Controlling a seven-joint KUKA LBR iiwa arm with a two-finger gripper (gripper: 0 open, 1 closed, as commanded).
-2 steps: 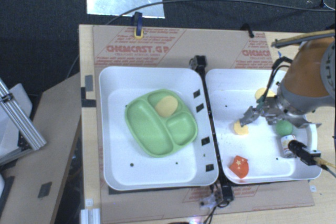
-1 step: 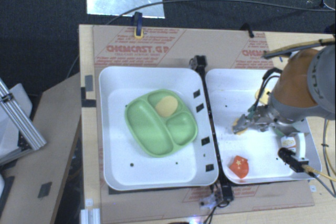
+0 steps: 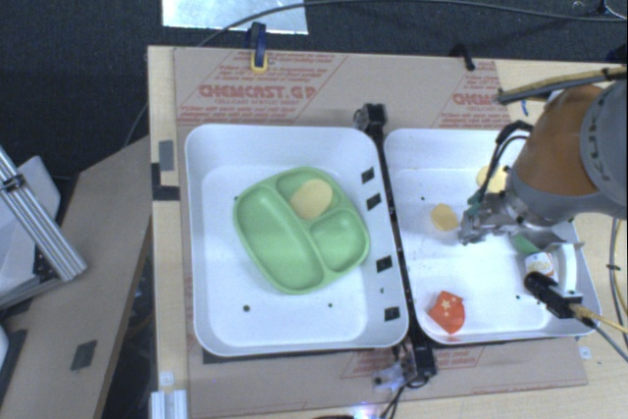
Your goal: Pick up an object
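Approach step: gripper (image 3: 469,229), finger state indiscernible, hung just right of yellow piece (image 3: 444,217); descent onto it needed.

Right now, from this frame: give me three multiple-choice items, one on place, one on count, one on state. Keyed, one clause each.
1. Where does the green divided plate lie?
A. left bin
B. right bin
C. on the bench outside the bins

2. How many compartments does the plate have?
A. two
B. three
C. five

3. What is the state of the red object?
A. between the gripper's fingers
B. lying on the right bin floor, apart from the gripper
C. resting on the plate

Key: 1 A, the plate sits inside the left bin. 2 B, ridges split it into three, one holding a yellow item. 3 B, it lies near the front edge while the gripper is farther back by a small yellow piece.
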